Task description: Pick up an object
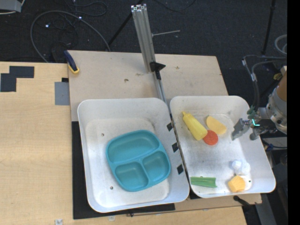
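I see tool at right bin's right edge, fingers spread, pinching nothing. Yellow plastic bottle, red ball lie left of it, apart.

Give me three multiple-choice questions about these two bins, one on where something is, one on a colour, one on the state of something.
1. Where does the divided tray lie?
A. left bin
B. right bin
C. on the bench outside the bins

2. What colour is the flat piece at the right bin's near edge?
A. red
B. green
C. blue

3. Where is the tool?
A. pressed on the tray
B. at the right bin's right edge, apart from the toys
C. above the left bin

Answers: 1 A, the teal tray rests in the left bin. 2 B, it is green. 3 B, it sits right of the yellow and red toys.
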Robot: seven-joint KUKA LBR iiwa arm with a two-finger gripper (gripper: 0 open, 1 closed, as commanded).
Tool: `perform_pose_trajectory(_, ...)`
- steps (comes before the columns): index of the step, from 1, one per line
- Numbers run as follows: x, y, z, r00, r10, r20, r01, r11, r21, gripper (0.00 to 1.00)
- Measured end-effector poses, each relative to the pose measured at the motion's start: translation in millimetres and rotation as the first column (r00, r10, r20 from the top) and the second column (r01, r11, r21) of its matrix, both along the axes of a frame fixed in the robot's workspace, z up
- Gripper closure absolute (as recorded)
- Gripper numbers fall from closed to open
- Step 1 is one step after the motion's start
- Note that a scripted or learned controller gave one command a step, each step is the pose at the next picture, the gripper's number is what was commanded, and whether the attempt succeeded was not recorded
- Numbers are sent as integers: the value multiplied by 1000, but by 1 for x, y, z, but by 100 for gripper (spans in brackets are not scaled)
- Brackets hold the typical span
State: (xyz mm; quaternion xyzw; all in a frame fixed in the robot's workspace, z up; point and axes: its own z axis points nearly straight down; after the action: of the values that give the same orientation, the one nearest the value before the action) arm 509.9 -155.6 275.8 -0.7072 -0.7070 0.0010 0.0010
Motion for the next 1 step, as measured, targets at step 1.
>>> perform_pose_trajectory(1,0,0,1,1000,0,2,0,1000,0,0)
